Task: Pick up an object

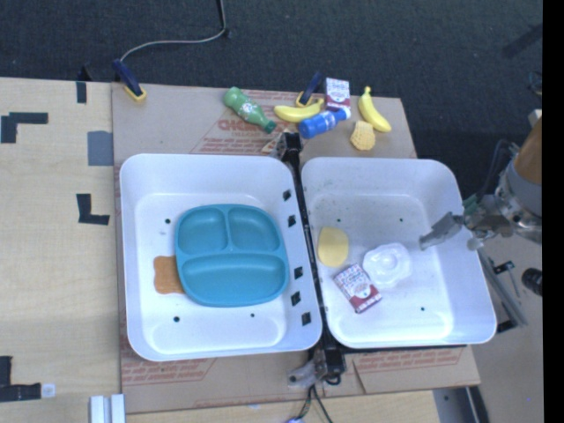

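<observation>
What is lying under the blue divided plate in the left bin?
A flat orange-brown piece sticks out from under the left edge of the blue divided plate, on the floor of the left white bin. How far it extends underneath is covered.

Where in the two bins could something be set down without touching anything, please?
Left bin: bare strips along its far wall and near wall, either side of the blue tray. Right bin: its far half is bare. Its near-left part is crowded with the yellow piece, red packet and clear cup.
</observation>
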`<state>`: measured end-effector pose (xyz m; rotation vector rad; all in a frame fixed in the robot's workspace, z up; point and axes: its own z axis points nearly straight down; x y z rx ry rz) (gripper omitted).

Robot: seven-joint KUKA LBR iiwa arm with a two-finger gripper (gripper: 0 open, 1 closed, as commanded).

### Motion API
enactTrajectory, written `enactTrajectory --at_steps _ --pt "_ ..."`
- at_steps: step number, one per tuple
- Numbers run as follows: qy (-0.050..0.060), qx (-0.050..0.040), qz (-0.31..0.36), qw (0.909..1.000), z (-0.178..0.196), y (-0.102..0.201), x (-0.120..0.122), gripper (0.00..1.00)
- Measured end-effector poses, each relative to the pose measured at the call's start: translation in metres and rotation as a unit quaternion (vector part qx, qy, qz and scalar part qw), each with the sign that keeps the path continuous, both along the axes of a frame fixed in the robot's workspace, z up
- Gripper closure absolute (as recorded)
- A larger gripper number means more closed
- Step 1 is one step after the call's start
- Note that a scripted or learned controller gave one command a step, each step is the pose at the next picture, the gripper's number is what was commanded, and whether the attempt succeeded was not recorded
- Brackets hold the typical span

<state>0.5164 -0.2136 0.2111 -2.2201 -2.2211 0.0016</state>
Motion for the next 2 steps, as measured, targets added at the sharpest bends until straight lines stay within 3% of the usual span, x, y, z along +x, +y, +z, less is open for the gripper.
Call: enactTrajectory --at_steps 1,2 --pt "0.0 0.0016 0.001 1.0 -0.11 0.074 -0.032 0.0" --pt "0.0 0.0003 0.001 1.0 -0.076 0.11 0.006 0.0"
